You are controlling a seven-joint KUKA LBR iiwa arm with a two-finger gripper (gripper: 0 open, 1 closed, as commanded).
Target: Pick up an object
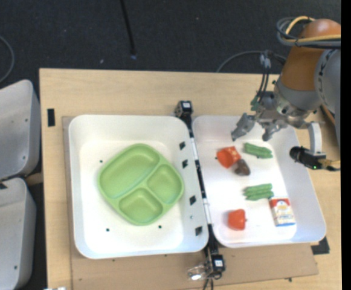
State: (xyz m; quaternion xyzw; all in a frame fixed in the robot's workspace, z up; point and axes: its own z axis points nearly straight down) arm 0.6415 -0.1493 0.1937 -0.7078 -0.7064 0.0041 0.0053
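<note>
Bench (54, 95) bears two white bins side by side. Left bin (84, 222) holds green divided plate (140, 183), three compartments. Right bin (302, 219) holds red pepper (227, 156) touching small brown item (242, 168), second red pepper (237, 219) near front, green bean pod (257, 150) toward back, second green pod (258, 191) mid-bin, small red-and-white carton (281, 212) at right. Gripper (257, 129) above back of right bin, fingers spread apart, nothing between them, near upper green pod. Arm (305, 71) enters from right.
</note>
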